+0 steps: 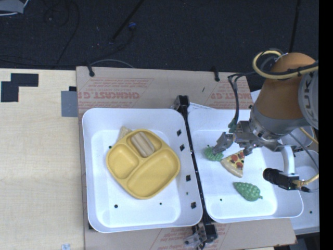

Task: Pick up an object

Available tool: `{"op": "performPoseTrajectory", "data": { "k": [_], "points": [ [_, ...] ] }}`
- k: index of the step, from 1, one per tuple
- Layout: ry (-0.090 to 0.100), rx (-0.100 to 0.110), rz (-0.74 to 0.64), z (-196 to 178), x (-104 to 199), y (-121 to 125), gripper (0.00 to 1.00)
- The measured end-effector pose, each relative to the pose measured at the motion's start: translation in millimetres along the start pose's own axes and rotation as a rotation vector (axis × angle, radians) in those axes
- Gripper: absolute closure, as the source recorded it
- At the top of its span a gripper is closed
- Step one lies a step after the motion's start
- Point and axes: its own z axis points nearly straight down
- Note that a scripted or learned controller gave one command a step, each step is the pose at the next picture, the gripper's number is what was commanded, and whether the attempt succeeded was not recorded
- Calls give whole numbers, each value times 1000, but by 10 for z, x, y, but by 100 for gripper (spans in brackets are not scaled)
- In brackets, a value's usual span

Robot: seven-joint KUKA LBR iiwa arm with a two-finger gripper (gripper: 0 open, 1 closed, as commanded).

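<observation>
In the right bin (291,210), my gripper (232,147) hangs low with its fingers spread open. A pizza slice toy (235,163) lies just below and between the fingertips; nothing is gripped. The left finger (222,142) reaches toward a small green leafy toy (212,153), close to it or touching it. A green bumpy toy like a grape bunch (247,191) lies nearer the bin's front.
The left bin (99,134) holds a yellow divided plate (151,177) with a tan bread-like piece (142,142) in its upper compartment. A black divider (190,160) runs between the bins. The arm's orange band (289,85) rises over the right bin's far right.
</observation>
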Motion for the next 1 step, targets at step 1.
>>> {"op": "performPoseTrajectory", "data": {
  "k": [1],
  "points": [
    [-1, -10, -1, -50, 0, 23, 0]
  ]
}}
